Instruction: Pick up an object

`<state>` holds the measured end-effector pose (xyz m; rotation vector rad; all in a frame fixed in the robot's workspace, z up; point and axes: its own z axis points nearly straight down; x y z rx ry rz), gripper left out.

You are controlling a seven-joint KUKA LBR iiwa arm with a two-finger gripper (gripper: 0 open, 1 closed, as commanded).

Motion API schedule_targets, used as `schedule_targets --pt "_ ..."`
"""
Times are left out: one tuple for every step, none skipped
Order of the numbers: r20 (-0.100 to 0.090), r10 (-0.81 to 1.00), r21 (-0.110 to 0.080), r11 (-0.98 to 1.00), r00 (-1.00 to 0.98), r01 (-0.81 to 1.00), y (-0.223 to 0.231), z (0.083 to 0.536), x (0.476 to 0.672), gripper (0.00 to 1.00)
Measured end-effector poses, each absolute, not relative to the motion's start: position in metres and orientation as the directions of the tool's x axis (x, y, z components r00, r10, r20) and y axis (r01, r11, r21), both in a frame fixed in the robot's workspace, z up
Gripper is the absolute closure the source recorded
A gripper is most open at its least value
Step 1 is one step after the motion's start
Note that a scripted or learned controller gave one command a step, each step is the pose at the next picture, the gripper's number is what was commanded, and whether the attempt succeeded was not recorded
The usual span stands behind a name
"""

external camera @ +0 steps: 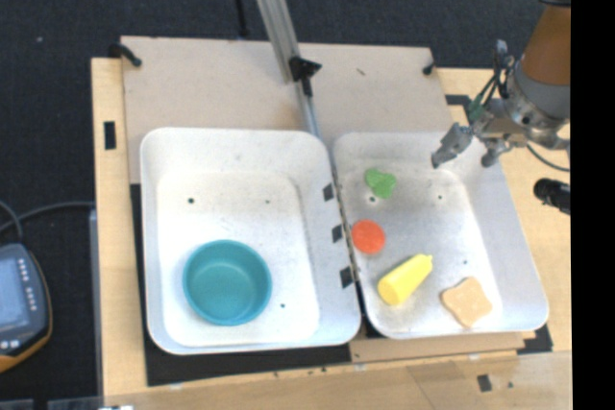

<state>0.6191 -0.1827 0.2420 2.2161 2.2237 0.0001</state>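
bench with two shallow white bins side by side; right white bin (500, 235) holds four loose items: a small green lumpy object (381, 183) near the far left part of the floor, a small round orange-red ball (368, 236) just beside the left wall, a yellow tapered plastic piece (404, 278) lying tilted on its side towards the near left, and a tan bread-like slab (467, 301) near the near right corner; the four lie apart from one another, the yellow piece and the tan slab being nearest neighbours; the middle and right of this bin's floor are bare, as is its far right part; left white bin (240, 158) holds a teal round plastic bowl (227, 281), upright, in its near left part, close to the near wall, with the rest of that floor bare; two-finger gripper (468, 147) on the grey arm with orange band (548, 53) hangs over the far right rim of the right bin, fingers spread apart with nothing between them, well apart from all four items; a slanted grey metal rail (274, 5) crosses the far side of the bench above the seam between the bins
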Motion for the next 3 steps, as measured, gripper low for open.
schedule_targets --pt "-0.002 1.0 0.001 0.004 -0.004 1.0 -0.183 0.242 0.619 0.0" --pt "-0.002 1.0 -0.002 0.0 0.0 1.0 -0.184 0.2 0.618 0.0" --pt "-0.002 1.0 0.002 -0.001 0.001 1.0 -0.183 0.161 0.618 0.0"
